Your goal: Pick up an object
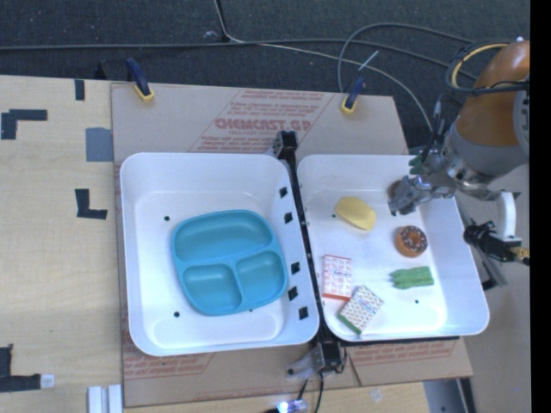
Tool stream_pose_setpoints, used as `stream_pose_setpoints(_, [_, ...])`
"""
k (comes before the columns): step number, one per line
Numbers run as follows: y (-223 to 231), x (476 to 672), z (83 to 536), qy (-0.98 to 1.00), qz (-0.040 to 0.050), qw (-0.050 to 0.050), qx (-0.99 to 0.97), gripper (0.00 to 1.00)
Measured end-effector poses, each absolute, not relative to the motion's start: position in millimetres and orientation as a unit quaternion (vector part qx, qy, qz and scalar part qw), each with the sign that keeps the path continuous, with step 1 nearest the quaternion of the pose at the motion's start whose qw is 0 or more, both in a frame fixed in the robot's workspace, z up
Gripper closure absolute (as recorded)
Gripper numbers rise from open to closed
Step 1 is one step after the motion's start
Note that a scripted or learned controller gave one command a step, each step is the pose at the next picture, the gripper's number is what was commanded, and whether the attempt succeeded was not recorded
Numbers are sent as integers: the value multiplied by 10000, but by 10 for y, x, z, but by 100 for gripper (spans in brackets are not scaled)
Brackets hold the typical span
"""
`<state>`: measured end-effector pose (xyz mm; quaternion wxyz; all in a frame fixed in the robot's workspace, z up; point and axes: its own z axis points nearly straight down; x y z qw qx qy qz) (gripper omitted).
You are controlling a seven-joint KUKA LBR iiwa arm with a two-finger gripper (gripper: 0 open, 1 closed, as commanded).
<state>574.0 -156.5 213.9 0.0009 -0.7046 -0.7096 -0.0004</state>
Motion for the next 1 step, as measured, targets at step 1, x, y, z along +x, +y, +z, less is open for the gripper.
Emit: stream_pose_setpoints(1, [-1080, 5860, 2047, -7092, 3, 10, -7050, 100])
